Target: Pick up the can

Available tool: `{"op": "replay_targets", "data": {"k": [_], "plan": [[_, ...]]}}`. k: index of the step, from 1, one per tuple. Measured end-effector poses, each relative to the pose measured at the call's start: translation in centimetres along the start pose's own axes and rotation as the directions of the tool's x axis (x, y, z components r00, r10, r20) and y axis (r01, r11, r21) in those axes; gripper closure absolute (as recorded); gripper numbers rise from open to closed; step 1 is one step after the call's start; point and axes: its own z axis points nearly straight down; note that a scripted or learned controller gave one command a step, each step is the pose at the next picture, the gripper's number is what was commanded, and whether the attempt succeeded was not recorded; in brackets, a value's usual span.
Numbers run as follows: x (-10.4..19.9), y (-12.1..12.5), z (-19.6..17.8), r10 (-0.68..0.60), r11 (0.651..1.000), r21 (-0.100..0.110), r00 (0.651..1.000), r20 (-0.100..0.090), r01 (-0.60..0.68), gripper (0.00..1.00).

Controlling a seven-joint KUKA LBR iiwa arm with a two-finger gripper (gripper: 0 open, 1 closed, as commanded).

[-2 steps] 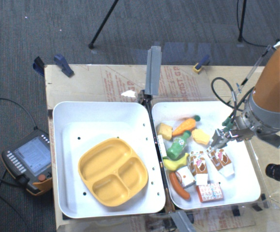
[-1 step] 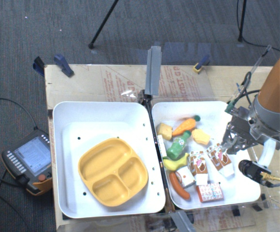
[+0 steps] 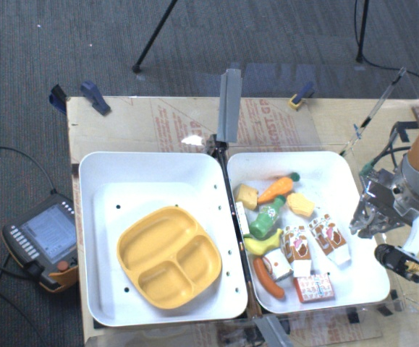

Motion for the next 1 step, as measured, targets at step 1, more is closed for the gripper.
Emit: {"op": "replay_targets", "data": {"k": [1], "plan": [[-1.01,0.80,-1.29,0.073,0.997,0.000,0.997,0.000,-0.073,1.00]]}}
